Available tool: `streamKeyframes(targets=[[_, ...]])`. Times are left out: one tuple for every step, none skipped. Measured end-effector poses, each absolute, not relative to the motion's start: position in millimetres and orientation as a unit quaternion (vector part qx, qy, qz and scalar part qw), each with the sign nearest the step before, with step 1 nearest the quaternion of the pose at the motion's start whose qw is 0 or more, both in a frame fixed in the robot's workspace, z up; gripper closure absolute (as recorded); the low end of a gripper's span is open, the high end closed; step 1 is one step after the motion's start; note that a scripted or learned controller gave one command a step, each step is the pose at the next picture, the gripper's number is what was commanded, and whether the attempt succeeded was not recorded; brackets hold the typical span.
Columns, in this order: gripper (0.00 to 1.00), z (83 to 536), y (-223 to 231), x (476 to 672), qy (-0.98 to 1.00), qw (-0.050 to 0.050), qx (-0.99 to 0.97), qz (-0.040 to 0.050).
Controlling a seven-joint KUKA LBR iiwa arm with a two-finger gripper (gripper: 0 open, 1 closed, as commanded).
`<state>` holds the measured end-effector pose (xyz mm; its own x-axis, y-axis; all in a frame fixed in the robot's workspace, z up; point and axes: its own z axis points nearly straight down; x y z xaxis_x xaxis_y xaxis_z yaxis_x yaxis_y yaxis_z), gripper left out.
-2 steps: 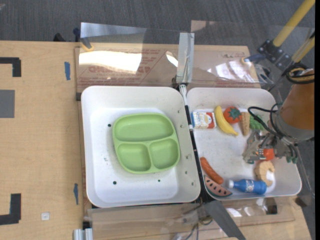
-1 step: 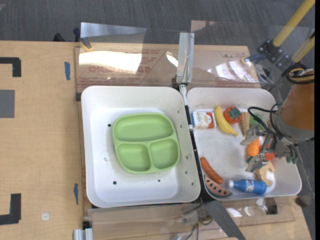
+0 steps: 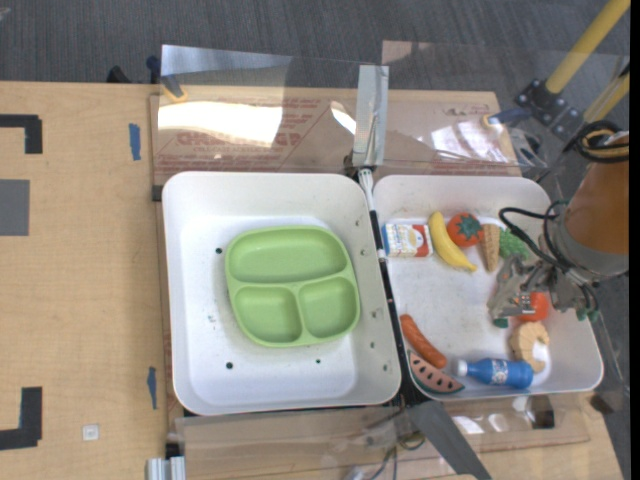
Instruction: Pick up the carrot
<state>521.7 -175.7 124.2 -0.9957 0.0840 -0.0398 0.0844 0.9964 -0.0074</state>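
In the right bin (image 3: 590,363), my gripper (image 3: 512,300) hangs low over the right-hand part, reaching in from the right. A bright orange piece, seemingly the carrot (image 3: 537,307), lies right against the gripper's right side and is partly covered by it. Green leaves (image 3: 514,240) show just above the gripper; I cannot tell whether they belong to the carrot. Whether the carrot is held I cannot tell.
A tan cone (image 3: 490,246), tomato (image 3: 464,228), banana (image 3: 451,244) and milk carton (image 3: 405,238) lie at the bin's far side. A sausage (image 3: 421,339), watermelon slice (image 3: 436,376), blue bottle (image 3: 497,372) and bread piece (image 3: 528,343) lie near its front. The left bin (image 3: 190,298) holds a green divided plate (image 3: 291,285).
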Motion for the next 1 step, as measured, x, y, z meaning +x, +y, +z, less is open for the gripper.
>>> streamKeyframes(targets=[[0.00, 123.6, -175.5, 521.5, 0.999, 0.019, 0.042, -0.0043]])
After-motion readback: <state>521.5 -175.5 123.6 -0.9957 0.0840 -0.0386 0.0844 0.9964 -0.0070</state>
